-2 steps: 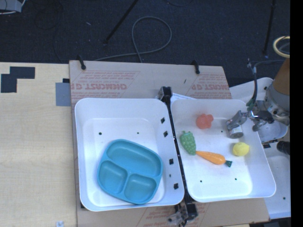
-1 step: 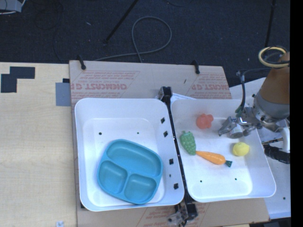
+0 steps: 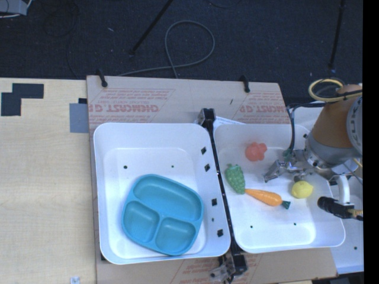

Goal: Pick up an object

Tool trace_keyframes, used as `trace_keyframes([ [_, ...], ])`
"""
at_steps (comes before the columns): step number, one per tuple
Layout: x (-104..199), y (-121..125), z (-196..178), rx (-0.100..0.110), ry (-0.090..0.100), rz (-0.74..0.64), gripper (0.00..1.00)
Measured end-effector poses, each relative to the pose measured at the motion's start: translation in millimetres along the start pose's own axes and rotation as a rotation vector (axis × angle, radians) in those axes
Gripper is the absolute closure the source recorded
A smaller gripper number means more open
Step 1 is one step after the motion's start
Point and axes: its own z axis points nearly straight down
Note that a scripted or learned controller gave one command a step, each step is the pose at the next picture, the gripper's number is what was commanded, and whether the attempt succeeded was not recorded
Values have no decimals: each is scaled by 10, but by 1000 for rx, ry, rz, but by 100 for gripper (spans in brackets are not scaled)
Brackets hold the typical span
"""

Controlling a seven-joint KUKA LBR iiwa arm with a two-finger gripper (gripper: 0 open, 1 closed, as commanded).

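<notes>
nothing is lifted yet: the gripper [image 3: 278, 171], jaws spread and bare, hovers at twelve o'clock of the orange plastic carrot [image 3: 264, 197].

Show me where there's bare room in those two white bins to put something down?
Right bin: its near part, below the carrot, is bare. Its middle is crowded: green toy, pink toy, lemon and the gripper. Left bin: the blue tray takes the near part; the strip behind it is bare.
</notes>
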Motion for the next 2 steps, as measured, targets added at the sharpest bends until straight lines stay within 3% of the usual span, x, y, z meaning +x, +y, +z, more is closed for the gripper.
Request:
trace_keyframes([
  [1,7,-2,44,-5,-2,1,0],
  [2,-1,-3,-61,-4,-1,2,100],
])
